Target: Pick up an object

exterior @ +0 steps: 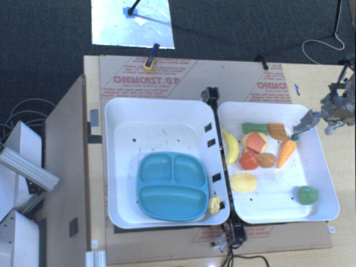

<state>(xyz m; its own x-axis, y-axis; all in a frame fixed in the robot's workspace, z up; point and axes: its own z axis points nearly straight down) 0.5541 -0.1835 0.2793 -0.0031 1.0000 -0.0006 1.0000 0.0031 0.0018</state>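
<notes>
Pincer (303, 125) work begins at the far right rim of the right bin (325, 171), where I hang with nothing between my fingers; how wide they stand I cannot tell at this angle. Just beside my tips lies the carrot (286, 152), tilted, its green end toward me, touching the brown potato-like piece (266, 159) in a crowded cluster. I judge it the nearest pick, though its neighbours may snag. The green ball (306, 194) sits well apart near the front corner, so I would favour that clean, uncrowded grasp and descend straight.
</notes>
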